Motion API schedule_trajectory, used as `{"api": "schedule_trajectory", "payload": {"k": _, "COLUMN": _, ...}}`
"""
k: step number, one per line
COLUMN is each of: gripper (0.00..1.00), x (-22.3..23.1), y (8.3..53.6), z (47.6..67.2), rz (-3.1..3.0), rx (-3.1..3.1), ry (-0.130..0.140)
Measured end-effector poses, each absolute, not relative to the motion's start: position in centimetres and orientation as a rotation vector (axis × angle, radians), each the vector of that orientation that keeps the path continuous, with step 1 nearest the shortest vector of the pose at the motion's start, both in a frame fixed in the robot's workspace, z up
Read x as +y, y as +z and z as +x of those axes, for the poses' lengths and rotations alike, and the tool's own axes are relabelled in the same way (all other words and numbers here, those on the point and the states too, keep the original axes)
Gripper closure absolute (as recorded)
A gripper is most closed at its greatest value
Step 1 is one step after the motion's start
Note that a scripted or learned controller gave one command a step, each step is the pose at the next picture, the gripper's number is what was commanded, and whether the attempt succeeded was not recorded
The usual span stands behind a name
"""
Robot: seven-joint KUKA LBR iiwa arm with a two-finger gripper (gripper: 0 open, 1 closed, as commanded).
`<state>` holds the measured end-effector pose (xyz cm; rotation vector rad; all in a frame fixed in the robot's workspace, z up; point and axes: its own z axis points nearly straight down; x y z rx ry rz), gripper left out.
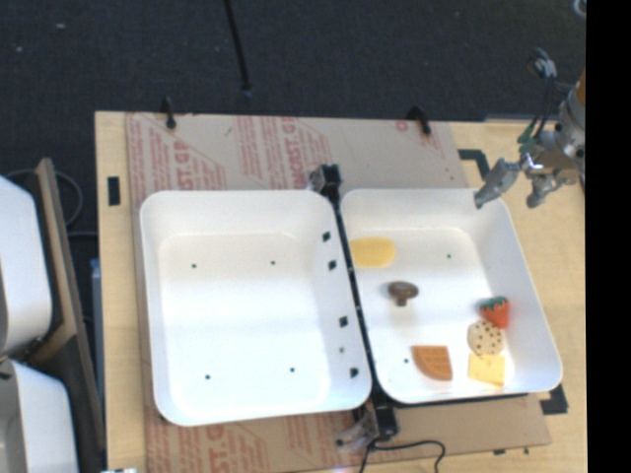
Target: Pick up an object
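The right bin (513, 254) holds several small items. A pale yellow oval piece (373, 253) lies near its left wall. A brown mushroom-shaped piece (401, 292) sits in the middle. At the right are a red strawberry (496, 311), a spotted round cookie (484, 339) and a yellow cheese wedge (487, 369). An orange-brown cracker (432, 362) lies near the front. My gripper (513, 189) hangs open above the bin's far right corner, with nothing between its two grey fingers.
The left bin (158, 294) stands beside the right one, with black clips (326, 177) along the shared wall. Both rest on a cardboard sheet (246, 151) on the wooden bench. A white box edge (25, 254) stands at the far left.
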<state>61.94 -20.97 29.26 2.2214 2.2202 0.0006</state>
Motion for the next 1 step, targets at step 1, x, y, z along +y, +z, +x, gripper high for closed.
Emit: {"api": "schedule_trajectory", "payload": {"k": 1, "gripper": 0.00, "x": -15.98, "y": 20.64, "z": 57.86, "rz": 2.223, "rx": 2.228, "ry": -0.004}}
